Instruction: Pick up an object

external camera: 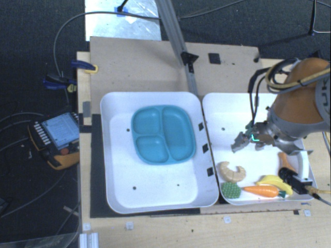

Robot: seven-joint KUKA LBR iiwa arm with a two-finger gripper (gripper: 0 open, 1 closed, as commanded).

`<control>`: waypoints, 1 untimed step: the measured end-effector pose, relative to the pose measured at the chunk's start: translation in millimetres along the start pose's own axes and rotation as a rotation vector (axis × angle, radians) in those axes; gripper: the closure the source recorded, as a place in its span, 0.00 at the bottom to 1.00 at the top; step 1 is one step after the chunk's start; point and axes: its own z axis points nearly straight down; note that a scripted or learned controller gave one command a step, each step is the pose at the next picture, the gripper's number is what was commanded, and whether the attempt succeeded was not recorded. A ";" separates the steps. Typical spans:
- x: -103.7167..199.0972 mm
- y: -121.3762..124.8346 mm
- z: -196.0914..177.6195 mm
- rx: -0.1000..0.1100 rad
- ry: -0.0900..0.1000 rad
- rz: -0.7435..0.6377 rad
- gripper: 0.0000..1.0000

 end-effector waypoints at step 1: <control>0.0 0.3 -0.4 -0.001 0.000 0.000 0.00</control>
